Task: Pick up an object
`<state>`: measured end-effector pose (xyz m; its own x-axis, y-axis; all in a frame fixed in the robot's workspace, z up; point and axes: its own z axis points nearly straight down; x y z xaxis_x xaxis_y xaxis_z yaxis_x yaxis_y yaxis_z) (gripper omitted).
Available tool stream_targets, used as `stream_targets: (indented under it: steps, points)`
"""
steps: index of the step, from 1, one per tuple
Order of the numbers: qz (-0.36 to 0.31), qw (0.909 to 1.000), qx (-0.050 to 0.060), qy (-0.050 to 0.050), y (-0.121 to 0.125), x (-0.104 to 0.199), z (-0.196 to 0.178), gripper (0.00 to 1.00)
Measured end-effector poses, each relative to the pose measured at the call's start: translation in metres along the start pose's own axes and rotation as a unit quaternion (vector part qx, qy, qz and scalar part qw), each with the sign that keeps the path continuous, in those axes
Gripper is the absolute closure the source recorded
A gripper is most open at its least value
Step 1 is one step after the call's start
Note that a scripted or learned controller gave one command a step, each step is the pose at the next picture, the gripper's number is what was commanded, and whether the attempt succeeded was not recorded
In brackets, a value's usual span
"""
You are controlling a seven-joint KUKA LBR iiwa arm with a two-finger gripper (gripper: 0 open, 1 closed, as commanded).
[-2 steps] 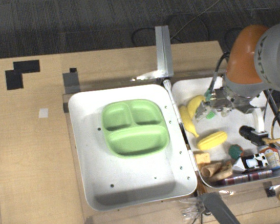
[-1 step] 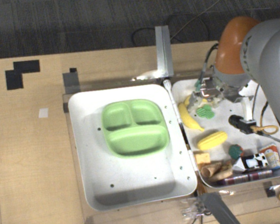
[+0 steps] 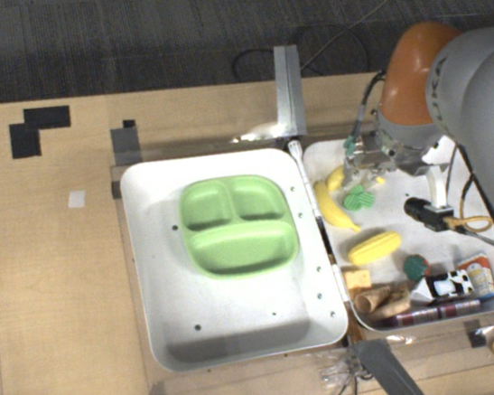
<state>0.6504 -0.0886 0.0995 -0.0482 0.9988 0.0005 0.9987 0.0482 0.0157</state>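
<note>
Camera view, looking down: a small green toy [image 3: 357, 197] lies in the far left part of the right bin [image 3: 394, 215], just beside a banana [image 3: 332, 207]. The gripper [image 3: 363, 166] hangs low right over the toy, touching it or close to it. I can't tell how wide it is open, or whether it has hold of anything. Nearer lies a yellow corn cob [image 3: 374, 246]. The left bin [image 3: 162, 277] holds a green divided plate [image 3: 235, 224].

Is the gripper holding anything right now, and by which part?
It cannot be told. The gripper is right at a small green object beside the banana, but no hold is visible.
</note>
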Motion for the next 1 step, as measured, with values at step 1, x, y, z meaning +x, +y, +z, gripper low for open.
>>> stream_targets:
  steps: [1]
  points:
    - [-0.068,0.9977,0.005,0.000,0.0017,0.0178,-0.1241,1.00]
